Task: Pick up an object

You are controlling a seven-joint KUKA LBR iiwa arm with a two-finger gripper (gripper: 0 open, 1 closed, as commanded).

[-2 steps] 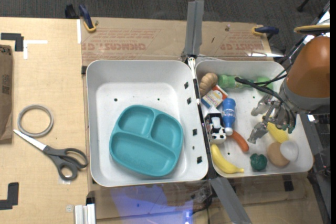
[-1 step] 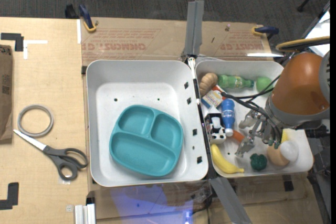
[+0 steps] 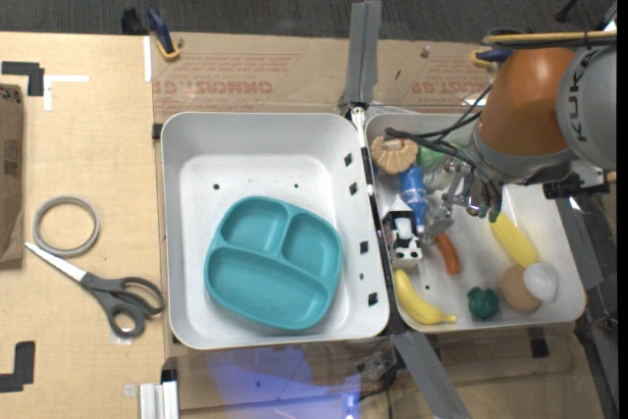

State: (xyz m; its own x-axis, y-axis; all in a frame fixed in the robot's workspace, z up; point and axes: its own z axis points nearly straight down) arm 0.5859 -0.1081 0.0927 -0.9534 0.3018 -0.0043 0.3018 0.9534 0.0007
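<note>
Right white bin (image 3: 574, 309): gripper (image 3: 453, 201), grip state unreadable, above slim orange-red carrot (image 3: 447, 254) beside blue bottle (image 3: 414, 194).

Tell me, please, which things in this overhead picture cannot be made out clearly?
- Gripper: in the camera view, cables and the arm's orange band crowd it, so the finger state is unreadable.
- Green item behind the blue bottle: mostly hidden by the arm and cables.
- Small black-and-white object at the right bin's left wall: too small and blurred to identify.
- Dark green object near the banana: too small to name.
</note>
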